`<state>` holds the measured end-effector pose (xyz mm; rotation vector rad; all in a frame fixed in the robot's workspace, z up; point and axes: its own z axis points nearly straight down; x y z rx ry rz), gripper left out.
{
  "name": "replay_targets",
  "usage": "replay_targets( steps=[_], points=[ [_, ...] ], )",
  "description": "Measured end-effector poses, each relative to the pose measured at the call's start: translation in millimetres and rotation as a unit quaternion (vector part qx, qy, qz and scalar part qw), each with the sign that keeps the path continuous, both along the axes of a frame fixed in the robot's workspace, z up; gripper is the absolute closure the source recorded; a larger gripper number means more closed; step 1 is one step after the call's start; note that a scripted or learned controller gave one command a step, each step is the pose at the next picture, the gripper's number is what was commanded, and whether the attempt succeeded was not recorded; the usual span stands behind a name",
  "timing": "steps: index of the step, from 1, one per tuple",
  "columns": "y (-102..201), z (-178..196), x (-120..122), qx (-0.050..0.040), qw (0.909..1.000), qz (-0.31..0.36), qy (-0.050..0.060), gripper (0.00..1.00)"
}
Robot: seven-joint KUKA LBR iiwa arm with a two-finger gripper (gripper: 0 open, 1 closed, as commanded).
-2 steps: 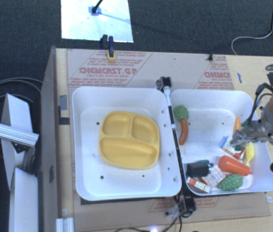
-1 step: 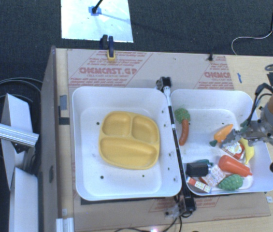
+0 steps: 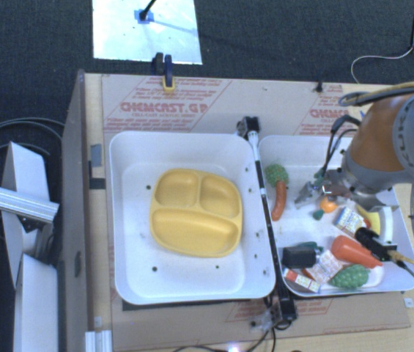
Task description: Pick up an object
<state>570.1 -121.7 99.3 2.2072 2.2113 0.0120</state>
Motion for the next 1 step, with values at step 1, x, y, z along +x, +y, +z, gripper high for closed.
replay_targets(
  steps=[1],
  points=[
    [-8.0, -4.2, 5.1, -0.0016, 1.0000, 0.000, -0.004, 0.00]
  ],
)
